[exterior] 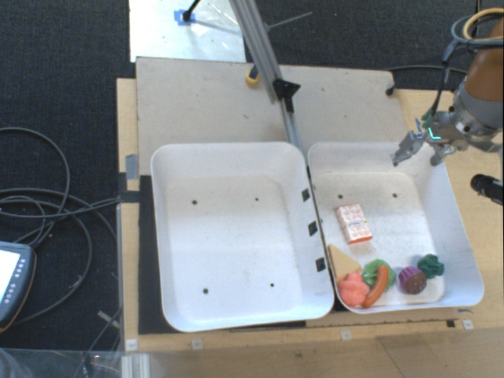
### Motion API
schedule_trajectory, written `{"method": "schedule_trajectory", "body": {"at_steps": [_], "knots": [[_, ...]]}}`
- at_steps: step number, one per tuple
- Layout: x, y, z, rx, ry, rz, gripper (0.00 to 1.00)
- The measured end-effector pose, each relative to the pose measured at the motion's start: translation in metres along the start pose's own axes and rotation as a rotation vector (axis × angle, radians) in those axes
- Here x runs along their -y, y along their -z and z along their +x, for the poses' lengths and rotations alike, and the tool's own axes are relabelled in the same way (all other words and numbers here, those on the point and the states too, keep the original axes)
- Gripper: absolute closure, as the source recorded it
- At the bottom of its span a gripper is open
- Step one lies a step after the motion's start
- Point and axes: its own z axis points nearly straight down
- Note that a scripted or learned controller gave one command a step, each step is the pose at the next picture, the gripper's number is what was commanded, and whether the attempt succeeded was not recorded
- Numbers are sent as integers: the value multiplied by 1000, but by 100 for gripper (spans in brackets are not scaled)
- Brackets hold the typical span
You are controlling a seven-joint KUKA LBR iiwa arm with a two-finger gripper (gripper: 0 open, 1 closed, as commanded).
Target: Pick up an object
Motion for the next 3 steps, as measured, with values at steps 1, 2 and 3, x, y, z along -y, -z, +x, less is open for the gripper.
{"method": "schedule_trajectory", "body": {"at_steps": [1, 2, 3], "knots": [[-1, 2, 0, 2, 2, -3, 0], [2, -60, -1, 0, -2, 2, 0], [3, -112, 0, 0, -1, 1, 0]]}}
